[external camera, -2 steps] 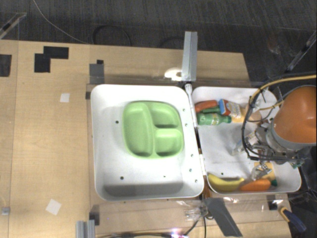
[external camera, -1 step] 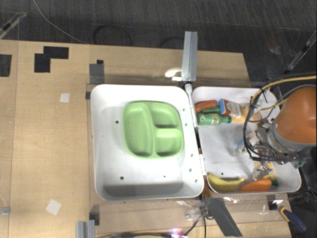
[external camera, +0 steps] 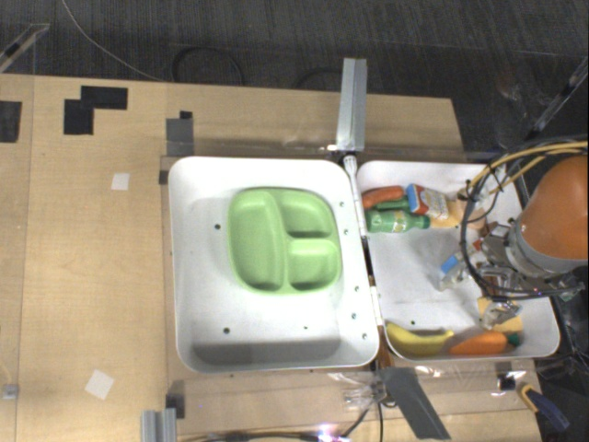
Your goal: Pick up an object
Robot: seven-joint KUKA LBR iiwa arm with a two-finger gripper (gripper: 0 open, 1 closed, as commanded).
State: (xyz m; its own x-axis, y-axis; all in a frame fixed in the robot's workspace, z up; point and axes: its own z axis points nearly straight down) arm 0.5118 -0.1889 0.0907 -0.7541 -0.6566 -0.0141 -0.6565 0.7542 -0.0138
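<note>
In the right bin (external camera: 414,284), a banana (external camera: 419,340) and an orange carrot (external camera: 479,343) lie along the front wall. A green bottle (external camera: 396,220), a red sausage (external camera: 382,195) and a small orange-and-white bottle (external camera: 434,204) lie at the back. A small blue piece (external camera: 449,267) sits mid-bin. My gripper (external camera: 498,309) hangs low over the bin's front right corner, just above the carrot's right end, with cables around the wrist. A pale yellow object (external camera: 509,321) lies right beneath it.
The left bin (external camera: 198,330) holds a green divided plate (external camera: 281,239). A metal post (external camera: 352,104) stands behind the wall where the two bins meet. The arm's orange band (external camera: 561,212) looms over the right bin's right edge.
</note>
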